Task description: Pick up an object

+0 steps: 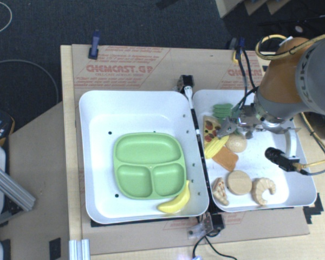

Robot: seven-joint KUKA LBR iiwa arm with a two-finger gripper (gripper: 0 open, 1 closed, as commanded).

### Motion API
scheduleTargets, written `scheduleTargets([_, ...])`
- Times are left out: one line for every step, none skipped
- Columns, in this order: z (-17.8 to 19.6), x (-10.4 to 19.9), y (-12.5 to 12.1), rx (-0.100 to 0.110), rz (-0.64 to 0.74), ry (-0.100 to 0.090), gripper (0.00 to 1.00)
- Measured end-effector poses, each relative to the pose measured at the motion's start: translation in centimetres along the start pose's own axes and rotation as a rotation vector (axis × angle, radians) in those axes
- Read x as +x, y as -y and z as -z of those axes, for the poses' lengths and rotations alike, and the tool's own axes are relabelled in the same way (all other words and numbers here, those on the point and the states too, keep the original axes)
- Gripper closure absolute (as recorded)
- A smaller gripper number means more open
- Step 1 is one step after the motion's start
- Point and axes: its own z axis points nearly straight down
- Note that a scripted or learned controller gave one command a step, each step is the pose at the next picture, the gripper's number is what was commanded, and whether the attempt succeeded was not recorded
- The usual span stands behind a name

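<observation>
The right bin (pixel 257 164) holds several toy foods. A pizza slice (pixel 210 128) and a green piece (pixel 222 110) lie at its back left. A yellow piece (pixel 216 145), an orange wedge (pixel 225 158) and a beige ball (pixel 237 144) sit together near the middle. A round biscuit (pixel 239 182), a croissant (pixel 264 190) and a ridged shell-like piece (pixel 220 189) lie along the front. My gripper (pixel 237 128) hangs low over the bin's back left, just above the beige ball and beside the pizza slice. I see nothing held in it.
The left bin (pixel 92 145) carries a green divided plate (pixel 149 164) with a banana (pixel 174 201) at its front right corner. A black divider (pixel 195 129) runs between the bins. The grey arm (pixel 292 85) covers the right bin's back right, with a black fitting (pixel 279 158) below it.
</observation>
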Motion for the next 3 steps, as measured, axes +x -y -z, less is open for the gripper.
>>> scheduleTargets([6.8,7.9,6.0,-0.01,0.003,0.0,0.0])
scheduleTargets([21.1,12.4,11.1,-0.026,0.004,0.001,0.0])
scheduleTargets([21.3,12.1,11.0,-0.015,-0.002,0.005,1.0])
